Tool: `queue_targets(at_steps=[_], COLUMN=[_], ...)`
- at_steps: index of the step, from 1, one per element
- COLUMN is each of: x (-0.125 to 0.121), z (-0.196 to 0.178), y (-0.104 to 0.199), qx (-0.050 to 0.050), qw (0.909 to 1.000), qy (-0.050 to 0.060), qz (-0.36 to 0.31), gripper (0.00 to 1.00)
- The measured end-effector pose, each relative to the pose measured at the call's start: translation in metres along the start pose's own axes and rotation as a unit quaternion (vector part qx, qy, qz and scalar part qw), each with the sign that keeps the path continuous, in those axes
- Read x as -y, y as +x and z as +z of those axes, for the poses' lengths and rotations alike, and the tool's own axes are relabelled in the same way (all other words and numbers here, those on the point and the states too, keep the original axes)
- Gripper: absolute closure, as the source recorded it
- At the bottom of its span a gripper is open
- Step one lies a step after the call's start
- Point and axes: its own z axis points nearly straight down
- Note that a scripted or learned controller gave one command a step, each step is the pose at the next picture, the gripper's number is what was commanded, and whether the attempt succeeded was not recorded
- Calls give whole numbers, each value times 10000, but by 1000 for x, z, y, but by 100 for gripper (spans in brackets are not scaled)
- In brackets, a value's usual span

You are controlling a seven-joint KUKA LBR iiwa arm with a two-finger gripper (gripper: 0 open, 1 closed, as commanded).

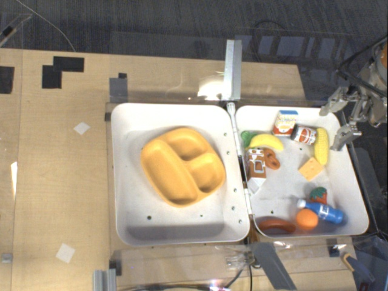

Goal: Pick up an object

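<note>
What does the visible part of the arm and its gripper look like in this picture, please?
At the view's right edge, the gripper is light grey metal, with slim angular fingers and bracket-like parts. Behind it sits a bulkier grey wrist block. Dark cables loop above it. A rounded pale housing shows at the edge.

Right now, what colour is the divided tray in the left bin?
Yellow-orange; the divided tray shows best in the camera view, looking down.

Right bin's (357,190) middle floor lies open (toys ring it); divided tray (182,164) crowds left bin (124,180).
</note>
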Motion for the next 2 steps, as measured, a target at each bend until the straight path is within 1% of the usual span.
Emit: queue_targets(at_steps=[1, 2], x=[-23, -71], z=[188, 197], y=[-30, -59], qx=[12, 16], qw=[9989, 9972], qy=[0, -10], qz=[474, -753], gripper=[0, 0])
